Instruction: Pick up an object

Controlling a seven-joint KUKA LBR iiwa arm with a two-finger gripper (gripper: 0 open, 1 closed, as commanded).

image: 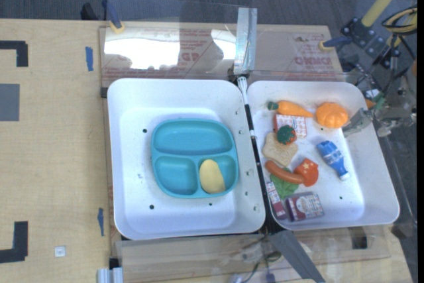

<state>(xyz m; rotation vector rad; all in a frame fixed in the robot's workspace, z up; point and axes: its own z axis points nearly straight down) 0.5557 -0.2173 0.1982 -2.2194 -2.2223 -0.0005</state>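
Hovering at the right bin's [381,209] far-right rim, pincer [374,117] state impossible to tell, nothing visibly held, bottle [332,158] and orange [331,114] lying loose just beside, likeliest targets for reach.

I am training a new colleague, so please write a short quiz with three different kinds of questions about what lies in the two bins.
1. True or false: the yellow item lies in the teal tray's lower right compartment.
2. Which bin holds the blue bottle? A) left B) right
3. Fill in: the carrot lies beside the ____ fruit.

Key: 1 true; 2 B; 3 orange.
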